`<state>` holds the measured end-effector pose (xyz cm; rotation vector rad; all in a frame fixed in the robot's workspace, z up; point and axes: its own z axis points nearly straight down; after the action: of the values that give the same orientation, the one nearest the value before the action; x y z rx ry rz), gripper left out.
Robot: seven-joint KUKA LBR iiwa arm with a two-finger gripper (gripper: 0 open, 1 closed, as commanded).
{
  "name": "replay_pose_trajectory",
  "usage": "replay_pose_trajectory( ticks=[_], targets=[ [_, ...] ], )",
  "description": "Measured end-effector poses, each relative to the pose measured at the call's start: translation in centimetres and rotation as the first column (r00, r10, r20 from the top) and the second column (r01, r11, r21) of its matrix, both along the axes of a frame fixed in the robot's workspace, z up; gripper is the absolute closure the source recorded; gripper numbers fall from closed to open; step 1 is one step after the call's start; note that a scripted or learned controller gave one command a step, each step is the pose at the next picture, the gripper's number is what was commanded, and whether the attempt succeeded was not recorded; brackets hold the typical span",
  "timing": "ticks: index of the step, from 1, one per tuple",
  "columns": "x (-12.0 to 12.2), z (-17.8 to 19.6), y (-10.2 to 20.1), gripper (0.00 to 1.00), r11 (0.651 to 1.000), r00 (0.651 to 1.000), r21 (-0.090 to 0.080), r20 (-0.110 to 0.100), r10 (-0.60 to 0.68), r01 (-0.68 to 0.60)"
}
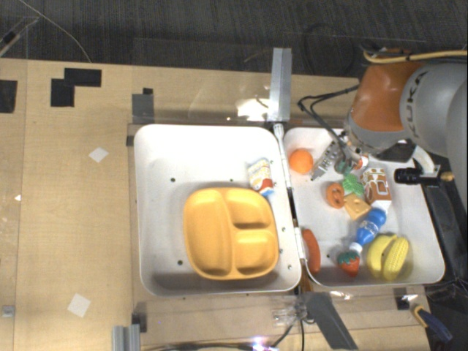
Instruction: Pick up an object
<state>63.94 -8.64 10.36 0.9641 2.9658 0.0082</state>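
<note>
- Your likeliest target is the orange ball (300,161), sitting in the top-left corner of the right bin (431,269), just beside the divider wall.
- The gripper (327,161) hangs just to the right of that ball, tilted, tips pointing down-left. Nothing is visible between the fingers.
- I can't tell whether the fingers are apart or together; they blur into the clutter behind them.
- Step in hand, as I judge it: approach, pre-grasp. No pick made yet.
- The next move calls for centring over the ball, then a straight descent. The wall next to it leaves little room for the far finger.
- Other candidates in the same bin: green piece (352,183), printed carton (376,183), orange ring-shaped toy (336,195), tan wedge (356,208), blue bottle (369,227), yellow corn and banana (388,256), red strawberry (349,263), red sausage (312,249) against the left wall.
- These are packed close, so expect a neighbour to get nudged if you aim mid-bin.
- The left bin (157,196) carries a yellow divided tray (230,232) and a small packet (260,175) near the divider. Both are well apart from the gripper.
</note>
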Motion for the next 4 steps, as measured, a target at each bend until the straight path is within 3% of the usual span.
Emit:
replay_pose_trajectory(
  ticks=[1, 2, 3, 4],
  targets=[
    [0.0, -0.1, 0.0, 0.00, 1.000, 1.000, 0.000, -0.001, 0.000, 0.000],
    [0.9, -1.6, -0.7, 0.00, 0.958, 0.958, 0.004, -0.014, -0.286, 0.286],
    [1.3, 0.0, -0.6, 1.00, 0.960, 0.960, 0.006, -0.002, -0.279, 0.279],
    [1.3, -0.1, -0.6, 0.00, 0.961, 0.961, 0.005, -0.003, -0.278, 0.278]
  ],
)
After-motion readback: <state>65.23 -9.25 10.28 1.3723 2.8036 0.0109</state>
